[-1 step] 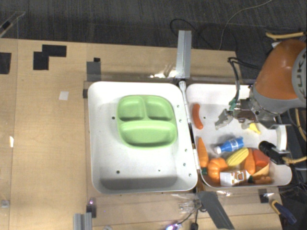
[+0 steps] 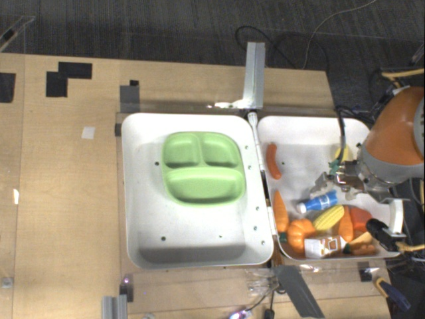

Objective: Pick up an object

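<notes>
The gripper (image 2: 334,177) hovers at three o'clock above the right bin (image 2: 299,135), poised over a blue bottle (image 2: 317,202); its grip state cannot be told.

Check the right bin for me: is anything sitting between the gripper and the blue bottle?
Nothing visible does. The gripper hangs just above and to the right of the blue bottle in the right bin, with bare bin floor between them. The yellow corn lies against the bottle's near side, outside that path.
</notes>
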